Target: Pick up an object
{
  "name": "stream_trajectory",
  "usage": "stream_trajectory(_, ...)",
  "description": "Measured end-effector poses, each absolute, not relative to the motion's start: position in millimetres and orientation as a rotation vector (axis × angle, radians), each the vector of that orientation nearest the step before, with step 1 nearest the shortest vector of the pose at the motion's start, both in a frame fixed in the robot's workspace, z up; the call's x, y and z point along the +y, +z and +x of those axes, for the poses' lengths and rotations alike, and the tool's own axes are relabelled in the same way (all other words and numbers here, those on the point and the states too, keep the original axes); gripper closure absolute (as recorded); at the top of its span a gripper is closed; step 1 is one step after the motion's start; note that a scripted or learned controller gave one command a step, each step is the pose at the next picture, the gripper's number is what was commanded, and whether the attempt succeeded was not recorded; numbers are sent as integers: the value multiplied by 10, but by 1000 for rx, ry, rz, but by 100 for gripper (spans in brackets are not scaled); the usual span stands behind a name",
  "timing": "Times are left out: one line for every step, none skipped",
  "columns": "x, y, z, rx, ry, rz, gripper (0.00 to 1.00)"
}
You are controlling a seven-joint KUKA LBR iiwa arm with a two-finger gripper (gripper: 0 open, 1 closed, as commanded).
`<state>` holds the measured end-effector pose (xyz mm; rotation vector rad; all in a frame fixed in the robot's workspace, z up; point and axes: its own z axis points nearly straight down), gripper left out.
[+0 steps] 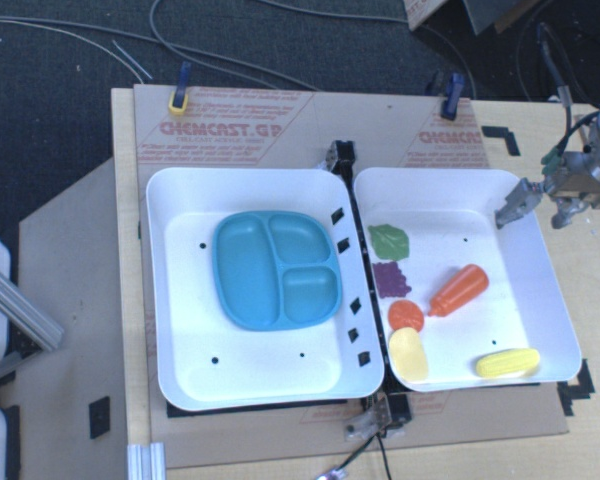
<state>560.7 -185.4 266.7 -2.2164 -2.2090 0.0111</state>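
The right bin (500, 190) holds several toy foods: a green leafy piece (388, 240), a purple piece (390, 279), an orange carrot (460, 289), a small red-orange round piece (406, 315), a pale yellow piece (409, 355) and a yellow corn cob (508, 363). My gripper (540, 206) hangs over the right bin's far right rim, well apart from all the pieces. Its two fingers are spread and nothing sits between them.
A blue divided plate (277, 268) lies in the left bin (180, 268). A black divider with clips (352, 268) runs between the bins. Cables trail across the dark floor beyond the bench, and two clamps (180, 98) hold the cardboard base.
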Motion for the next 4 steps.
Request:
stream_trajectory(-1847, 2740, 5630, -2221, 0, -2220, 0)
stream_trajectory(-1796, 2308, 5641, -2218, 4, -2217, 0)
stream_trajectory(-1799, 1882, 5605, -2218, 3, -2218, 0)
stream_trajectory(-1709, 1416, 5593, -2217, 3, -2217, 0)
